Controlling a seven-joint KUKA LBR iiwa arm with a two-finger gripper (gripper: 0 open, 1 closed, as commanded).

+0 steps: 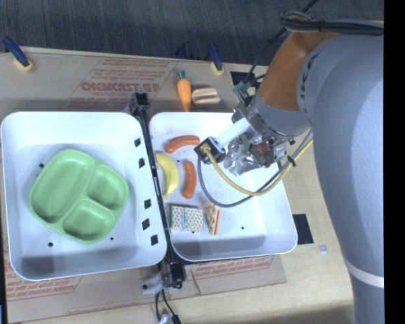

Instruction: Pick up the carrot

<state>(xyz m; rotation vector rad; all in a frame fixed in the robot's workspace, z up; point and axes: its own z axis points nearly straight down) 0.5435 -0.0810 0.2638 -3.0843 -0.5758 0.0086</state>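
Cardboard-topped bench (121, 79) – tapered orange carrot (183, 93) lies outside glossy bins.

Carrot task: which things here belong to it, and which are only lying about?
Belong to the job:
carrot, on the cardboard behind the bins
gripper, over the right bin

Lying about:
two sausages
banana
sandwich
cracker packet
bun
green divided plate

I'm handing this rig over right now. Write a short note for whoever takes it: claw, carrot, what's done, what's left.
Claw: over the right bin, near the sausages; whether it is open or shut is unclear. Nothing seen between its fingers.
Carrot: outside the bins, on the cardboard just above the right bin's top edge, beside a small bun.
Done: nothing; the carrot isn't picked.
Left: move the claw to the carrot, grasp, lift.
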